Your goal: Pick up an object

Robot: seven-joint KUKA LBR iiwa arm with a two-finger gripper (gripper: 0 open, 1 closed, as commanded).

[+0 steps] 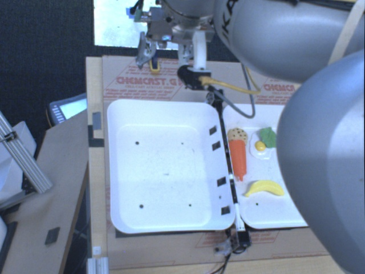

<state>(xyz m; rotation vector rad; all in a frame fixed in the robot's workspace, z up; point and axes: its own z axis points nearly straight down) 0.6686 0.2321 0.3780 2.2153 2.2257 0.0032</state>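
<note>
Nearest the camera, the grey arm (296, 33) fills the right side and upper right of the frame, its broad rounded links overhanging the right bin (268, 213). At the arm's far end the gripper (171, 56) is seen at top centre, above the cardboard sheet (137, 80) printed in red that lies beyond the far rims of both bins; whether it is released or clenched cannot be told from this angle. A small yellow piece (154, 68) shows just below the left part of the gripper, against the cardboard, and whether it is held cannot be told. Just below and right of the gripper, a black connector (191, 76) with a yellow cable (234, 88) leads towards the black strip (227, 164) that runs between the two bins. The objects to be picked lie in the right bin, right of centre and well apart from the gripper: a round speckled brown item (237, 134) touching the top of an orange carrot (238, 158), a green item (267, 136) just beside a white piece with a yellow centre (260, 147), and a yellow banana (264, 188) nearer the front rim. The left bin (122, 170), white and shallow, occupies the centre of the frame. Farther left, a screen (67, 111) sits at the bench's edge, and a slanted aluminium rail (23, 158) crosses the lower left.
</note>
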